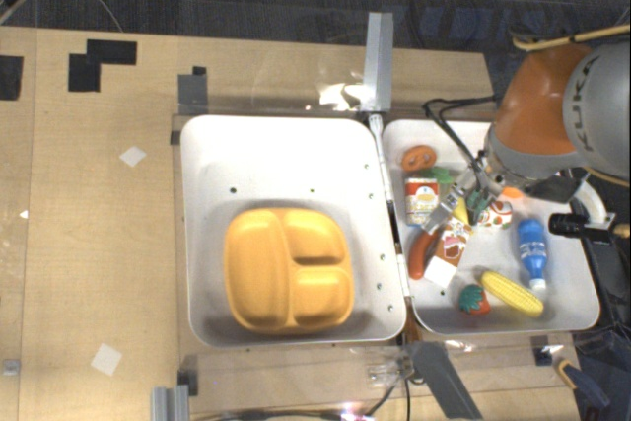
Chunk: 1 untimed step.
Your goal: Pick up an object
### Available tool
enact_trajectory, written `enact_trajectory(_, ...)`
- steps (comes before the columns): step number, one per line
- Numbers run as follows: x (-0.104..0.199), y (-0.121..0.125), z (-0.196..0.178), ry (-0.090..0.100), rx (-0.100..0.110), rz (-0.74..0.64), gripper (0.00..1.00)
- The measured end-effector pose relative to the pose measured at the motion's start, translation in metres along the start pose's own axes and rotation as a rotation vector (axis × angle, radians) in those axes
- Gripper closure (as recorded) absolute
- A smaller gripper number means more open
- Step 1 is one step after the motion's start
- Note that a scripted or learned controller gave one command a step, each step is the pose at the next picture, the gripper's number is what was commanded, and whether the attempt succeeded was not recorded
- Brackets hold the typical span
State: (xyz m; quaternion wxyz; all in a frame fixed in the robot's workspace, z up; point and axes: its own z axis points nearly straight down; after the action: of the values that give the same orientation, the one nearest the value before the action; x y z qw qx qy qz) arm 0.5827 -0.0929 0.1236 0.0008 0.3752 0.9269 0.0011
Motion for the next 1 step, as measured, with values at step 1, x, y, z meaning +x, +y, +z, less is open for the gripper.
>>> enact_trajectory(1,-0.0206,0.0309,0.0257,-0.013,-0.017,0.367,0.0)
